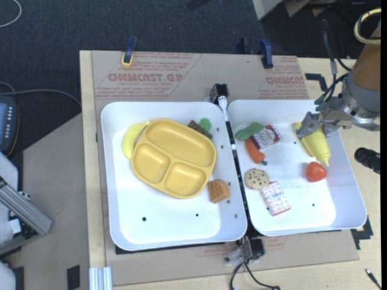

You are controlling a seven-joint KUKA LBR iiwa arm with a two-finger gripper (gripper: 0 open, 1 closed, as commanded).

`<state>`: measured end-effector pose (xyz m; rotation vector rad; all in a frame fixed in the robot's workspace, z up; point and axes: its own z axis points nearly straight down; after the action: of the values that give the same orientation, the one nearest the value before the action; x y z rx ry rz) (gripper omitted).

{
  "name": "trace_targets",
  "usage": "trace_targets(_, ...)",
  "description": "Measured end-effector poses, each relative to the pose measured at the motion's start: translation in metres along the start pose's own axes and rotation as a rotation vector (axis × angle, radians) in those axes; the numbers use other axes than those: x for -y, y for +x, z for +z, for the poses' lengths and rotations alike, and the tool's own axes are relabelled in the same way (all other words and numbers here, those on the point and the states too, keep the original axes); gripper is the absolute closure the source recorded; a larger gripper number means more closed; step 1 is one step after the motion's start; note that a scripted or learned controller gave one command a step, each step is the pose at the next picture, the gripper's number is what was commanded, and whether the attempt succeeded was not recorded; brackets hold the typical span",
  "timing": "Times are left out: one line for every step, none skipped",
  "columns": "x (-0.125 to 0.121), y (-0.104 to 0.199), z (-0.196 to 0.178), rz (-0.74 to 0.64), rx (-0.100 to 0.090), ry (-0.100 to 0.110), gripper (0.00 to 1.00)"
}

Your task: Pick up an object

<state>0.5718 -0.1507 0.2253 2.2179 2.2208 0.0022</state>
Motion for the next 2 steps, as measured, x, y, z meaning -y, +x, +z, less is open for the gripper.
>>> trace_targets(0.032, 0.049, -0.008, -0.002, -0.004, 0.006, 1.00)
trace_targets(0.052, 0.097, -0.013, -0.003, -0.004, 0.006, 1.00)
